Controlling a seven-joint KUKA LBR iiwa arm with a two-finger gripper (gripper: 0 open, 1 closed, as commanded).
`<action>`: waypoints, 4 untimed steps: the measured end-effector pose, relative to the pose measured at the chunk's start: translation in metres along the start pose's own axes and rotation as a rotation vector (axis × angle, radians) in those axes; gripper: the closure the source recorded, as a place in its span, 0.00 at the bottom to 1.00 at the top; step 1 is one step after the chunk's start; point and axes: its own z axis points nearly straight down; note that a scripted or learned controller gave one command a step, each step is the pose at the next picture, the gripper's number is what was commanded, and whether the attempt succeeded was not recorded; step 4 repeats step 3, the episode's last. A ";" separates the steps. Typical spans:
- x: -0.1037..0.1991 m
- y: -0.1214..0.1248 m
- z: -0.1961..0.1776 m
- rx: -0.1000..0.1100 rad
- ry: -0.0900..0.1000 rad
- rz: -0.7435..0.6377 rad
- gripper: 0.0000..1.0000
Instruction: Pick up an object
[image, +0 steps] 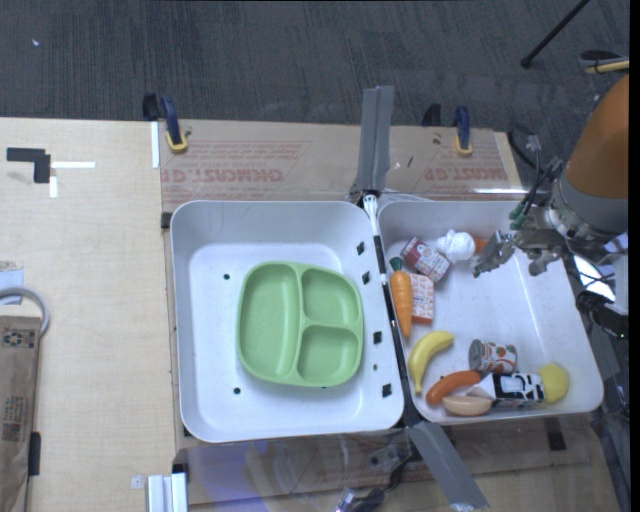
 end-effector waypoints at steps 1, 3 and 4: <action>0.037 0.085 0.128 0.004 0.001 -0.221 0.00; 0.110 0.053 0.029 -0.003 -0.002 -0.398 1.00; 0.110 0.053 0.029 -0.003 -0.002 -0.398 1.00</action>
